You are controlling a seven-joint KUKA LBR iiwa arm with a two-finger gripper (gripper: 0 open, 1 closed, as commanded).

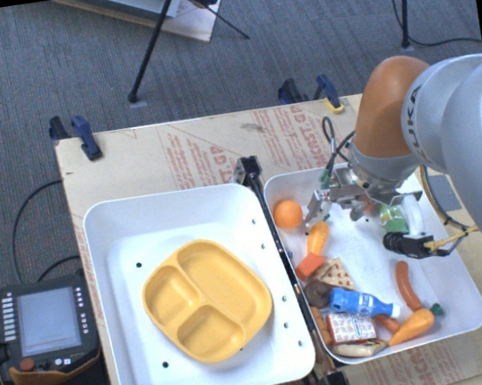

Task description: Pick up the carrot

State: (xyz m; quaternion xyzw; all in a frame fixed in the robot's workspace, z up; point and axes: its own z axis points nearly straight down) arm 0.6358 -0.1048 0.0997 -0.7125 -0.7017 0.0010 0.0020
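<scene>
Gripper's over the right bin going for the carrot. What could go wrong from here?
1. The gripper hangs by the orange ball, far from the carrot at the bin's near edge; it may grab the wrong orange item.
2. The carrot lies crowded against the sausage and blue bottle.

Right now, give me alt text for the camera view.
The grey arm's gripper hangs over the right white bin of toy food, far from the orange carrot with green top at its near edge. A yellow divided plate lies in the left white bin.
</scene>
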